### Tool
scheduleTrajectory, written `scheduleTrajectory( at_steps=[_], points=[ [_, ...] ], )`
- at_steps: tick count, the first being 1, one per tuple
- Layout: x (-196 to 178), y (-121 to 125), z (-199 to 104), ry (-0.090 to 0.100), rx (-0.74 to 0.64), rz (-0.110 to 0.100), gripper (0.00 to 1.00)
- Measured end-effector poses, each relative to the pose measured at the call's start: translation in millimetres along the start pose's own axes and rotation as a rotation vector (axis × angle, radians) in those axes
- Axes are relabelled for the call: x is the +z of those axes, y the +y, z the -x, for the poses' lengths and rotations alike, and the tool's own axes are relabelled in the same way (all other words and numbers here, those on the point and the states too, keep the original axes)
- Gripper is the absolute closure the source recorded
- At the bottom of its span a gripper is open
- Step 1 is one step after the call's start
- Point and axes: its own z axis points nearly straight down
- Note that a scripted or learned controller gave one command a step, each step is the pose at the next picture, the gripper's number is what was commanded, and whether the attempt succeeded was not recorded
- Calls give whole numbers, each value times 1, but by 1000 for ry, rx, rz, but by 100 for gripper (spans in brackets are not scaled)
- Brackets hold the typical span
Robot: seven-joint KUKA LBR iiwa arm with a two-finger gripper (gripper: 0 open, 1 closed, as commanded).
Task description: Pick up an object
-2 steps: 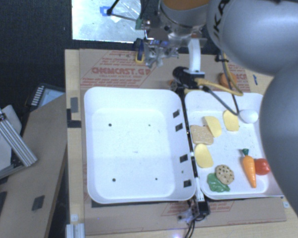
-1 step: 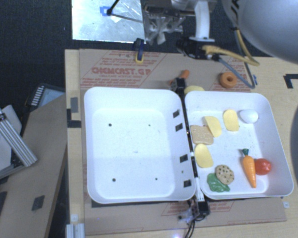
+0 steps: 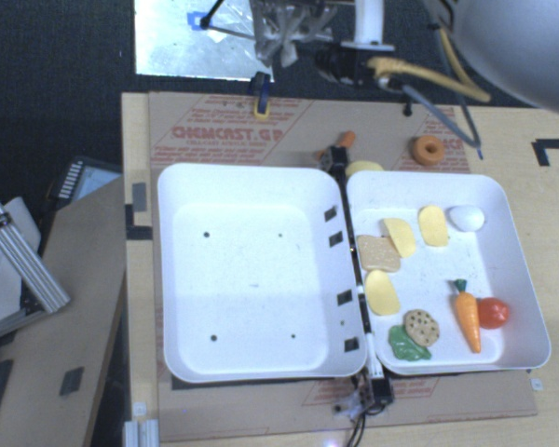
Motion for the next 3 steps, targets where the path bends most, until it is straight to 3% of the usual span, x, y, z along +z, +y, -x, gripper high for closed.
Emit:
scheduleTrajectory(
  at_steps=[1,2,3],
  points=[
    [3,-98,1,-1,0,-9,100],
    [3,-130,1,-3,3,-8,100],
    [4,-80,57,-5,14,-5,100]
  ],
)
